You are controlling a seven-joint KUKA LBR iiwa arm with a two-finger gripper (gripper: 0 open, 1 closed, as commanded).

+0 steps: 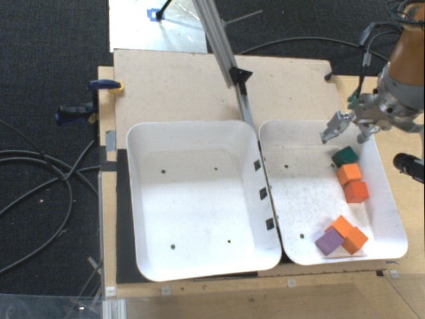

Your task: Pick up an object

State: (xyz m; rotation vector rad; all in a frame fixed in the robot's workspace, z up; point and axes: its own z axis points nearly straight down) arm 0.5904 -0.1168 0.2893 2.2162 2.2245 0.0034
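My gripper [349, 129] hangs over the far part of the right bin [296, 178], open, with nothing between its fingers. Just below it, close to the right wall, lies a dark green block [344, 156]. Two orange blocks follow toward the front: one [349, 173] touching the green block, another [356, 191] right behind it. Near the front right corner sit a purple block [329, 241] and two orange blocks [350, 233] pressed together.
The left bin [153, 178] adjoins the right one along a shared divider with black clips. A slanted metal pole [219, 38] crosses the back of the bench. Blue and orange clamps [89, 102] sit at the bench's left edge.
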